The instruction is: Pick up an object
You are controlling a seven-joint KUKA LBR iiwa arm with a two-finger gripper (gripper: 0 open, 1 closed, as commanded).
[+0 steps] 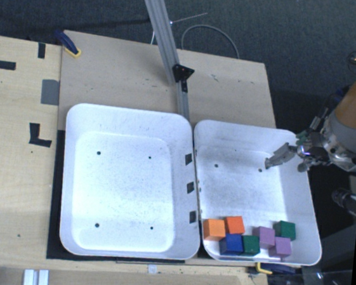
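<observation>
Gripper: your gripper (286, 155) hangs over the far right part of the right bin (255, 138), reaching in from the right. One grey finger shows, pointing left and down. You cannot tell from this view whether the fingers are spread or pressed together, and nothing shows between them.

Blocks: everything you could pick sits bunched against the near wall of the right bin. From left to right: an orange block (215, 228), a second orange block (235, 224), a blue block (233, 243), a dark green block (251, 244), a purple block (266, 235), another purple block (282, 246) and a green block (285, 229).

Left bin: the left bin (78, 121) offers you no target.

Distance to target: the gripper is well apart from the blocks, at the opposite end of the same bin.

Risk, crowding: the blocks touch or nearly touch, so a finger coming down may land on top of a neighbour instead of sliding beside the chosen one. You would likely get a push, not a grasp.

Risk, bin wall: the cluster hugs the near wall and the near right corner. A finger on that side has little room and may strike the rim.

Risk, two at once: closing across touching blocks may pinch two, and one could drop as you lift.

Safest pick: probably the far orange block or the green block at the right, since each has open floor on its far side.
</observation>
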